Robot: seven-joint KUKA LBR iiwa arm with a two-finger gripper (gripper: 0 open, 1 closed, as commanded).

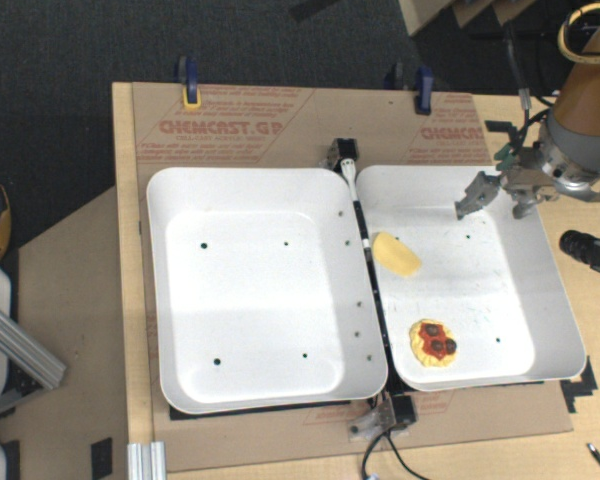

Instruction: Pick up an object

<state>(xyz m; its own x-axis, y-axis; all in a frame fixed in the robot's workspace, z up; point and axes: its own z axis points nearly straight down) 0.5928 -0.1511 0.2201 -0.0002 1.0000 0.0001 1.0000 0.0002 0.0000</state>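
Looking down on the bench (90, 268), we find two shallow white bins side by side on a brown board. The left bin (180, 208) sits toward the middle of the view; the right bin (540, 298) lies beside it, the two touching along a dark centre seam.

We locate two objects, both in the right bin. A pale yellow lump (396, 254) rests near that bin's left wall, just beside the seam. A small yellow piece with red spots (433, 342) lies nearer the front edge, apart from the lump.

We see the arm (585, 118) reaching in from the right, its orange band above the wrist. The gripper (498, 196) hangs over the back right part of the right bin, well apart from both objects. Its two fingers (473, 200) stand spread wide, with nothing between them.

Two blue clamps (189, 76) hold the board's far edge, and a black clip (342, 152) sits at the far end of the seam.
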